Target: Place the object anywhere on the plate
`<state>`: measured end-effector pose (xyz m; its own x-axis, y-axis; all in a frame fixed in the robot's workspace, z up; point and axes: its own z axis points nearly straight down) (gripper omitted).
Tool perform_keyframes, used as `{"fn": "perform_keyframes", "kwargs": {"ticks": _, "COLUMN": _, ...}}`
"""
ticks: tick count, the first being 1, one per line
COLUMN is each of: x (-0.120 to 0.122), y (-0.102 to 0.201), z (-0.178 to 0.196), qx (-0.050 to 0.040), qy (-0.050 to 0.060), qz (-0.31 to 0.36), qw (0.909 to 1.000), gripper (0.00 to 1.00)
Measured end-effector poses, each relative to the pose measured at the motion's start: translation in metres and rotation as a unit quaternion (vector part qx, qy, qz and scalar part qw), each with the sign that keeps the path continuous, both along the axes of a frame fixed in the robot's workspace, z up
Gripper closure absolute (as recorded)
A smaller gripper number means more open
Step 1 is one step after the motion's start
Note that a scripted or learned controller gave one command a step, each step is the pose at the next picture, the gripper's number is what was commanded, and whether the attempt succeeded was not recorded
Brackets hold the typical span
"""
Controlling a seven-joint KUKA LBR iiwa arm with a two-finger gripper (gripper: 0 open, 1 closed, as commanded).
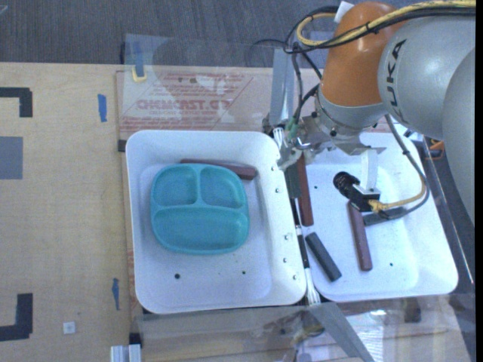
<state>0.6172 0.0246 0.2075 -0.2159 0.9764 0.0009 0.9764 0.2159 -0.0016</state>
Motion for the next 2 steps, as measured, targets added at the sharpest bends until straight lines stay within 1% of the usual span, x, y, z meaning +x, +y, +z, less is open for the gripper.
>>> {"fn": "perform_keyframes", "kwargs": {"ticks": 1, "x": -0.0233, "y": 0.0762, "z": -0.0052, "qx": -0.0002, "qy": 0.001, "qz": 0.003, "qw": 1.0, "gripper": 1.0}}
{"fn": "perform_keyframes", "kwargs": {"ticks": 2, "x": -0.023, "y": 0.0759, "z": -0.0047, "qx": -0.0001, "qy": 0.001, "qz": 0.003, "qw": 1.0, "gripper": 0.0}}
